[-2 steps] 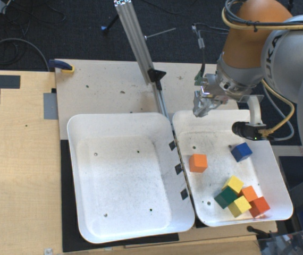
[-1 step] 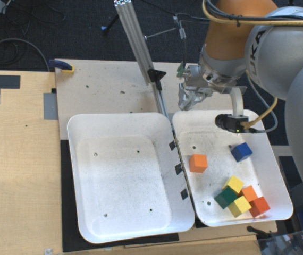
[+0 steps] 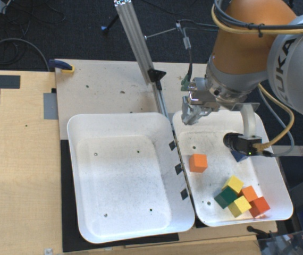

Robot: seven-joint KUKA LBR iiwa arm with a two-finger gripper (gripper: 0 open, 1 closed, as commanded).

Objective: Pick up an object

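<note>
End effector, grip unclear, above six blocks: orange cube apart.

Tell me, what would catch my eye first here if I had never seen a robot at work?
Most likely the big grey arm with its orange band, reaching in from the right over the far end of the right bin. Next, the bright blocks in that bin: a lone orange cube near its middle, and a tight cluster of yellow, green, orange and red blocks at its near corner.
</note>
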